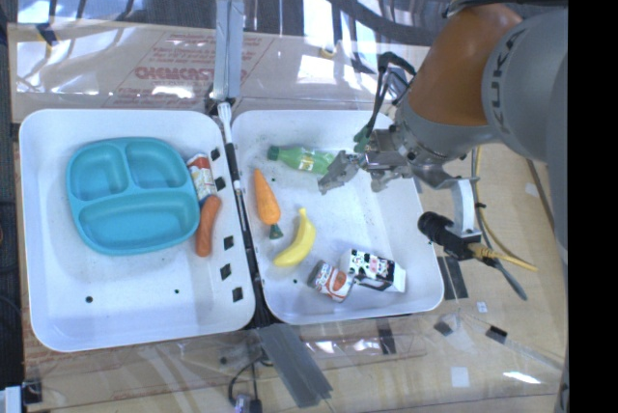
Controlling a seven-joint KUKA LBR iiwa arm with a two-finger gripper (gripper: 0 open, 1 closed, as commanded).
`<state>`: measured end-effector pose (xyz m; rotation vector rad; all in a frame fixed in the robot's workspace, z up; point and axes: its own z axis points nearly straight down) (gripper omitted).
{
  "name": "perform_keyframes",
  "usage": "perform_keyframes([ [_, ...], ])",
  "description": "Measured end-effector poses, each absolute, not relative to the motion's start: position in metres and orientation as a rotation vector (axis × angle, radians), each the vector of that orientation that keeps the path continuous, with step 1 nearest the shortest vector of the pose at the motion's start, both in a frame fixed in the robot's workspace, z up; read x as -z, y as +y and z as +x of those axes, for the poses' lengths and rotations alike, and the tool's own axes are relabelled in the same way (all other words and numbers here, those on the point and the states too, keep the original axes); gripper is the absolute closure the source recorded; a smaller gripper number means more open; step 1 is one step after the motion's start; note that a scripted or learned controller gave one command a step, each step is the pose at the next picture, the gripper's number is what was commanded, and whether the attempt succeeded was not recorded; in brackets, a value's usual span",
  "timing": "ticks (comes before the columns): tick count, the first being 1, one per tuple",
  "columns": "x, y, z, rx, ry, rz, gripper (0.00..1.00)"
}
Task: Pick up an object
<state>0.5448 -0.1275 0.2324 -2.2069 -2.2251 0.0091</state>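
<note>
In the right bin (410, 237) lie a green bottle (301, 158) on its side, an orange carrot (266, 198), a yellow banana (298, 240), a small red and white can (330, 280) and a black and white carton (377, 270). My gripper (359, 177) hangs over the bin's upper middle, just right of the bottle's end. Its fingers (337, 173) are spread open with nothing between them. The grey arm with its orange band (463, 64) comes in from the upper right.
The left bin (48, 286) holds a blue divided plate (130, 194), an orange-red sausage (207, 226) and a small red-labelled tin (201, 178) by the dividing wall. A black cable fitting (446, 235) sticks out past the right bin's right rim.
</note>
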Motion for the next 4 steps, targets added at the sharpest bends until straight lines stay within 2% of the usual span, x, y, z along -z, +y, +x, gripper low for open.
perform_keyframes([
  [1, -0.135, -0.096, 0.539, -0.008, -2.398, -2.017, 0.0],
  [2, -0.141, -0.097, 0.54, -0.014, -2.4, -2.009, 1.0],
  [3, -0.141, -0.097, 0.54, -0.014, -2.401, -2.009, 0.0],
  [4, -0.093, -0.111, 0.536, 0.0, -2.228, -2.218, 0.0],
])
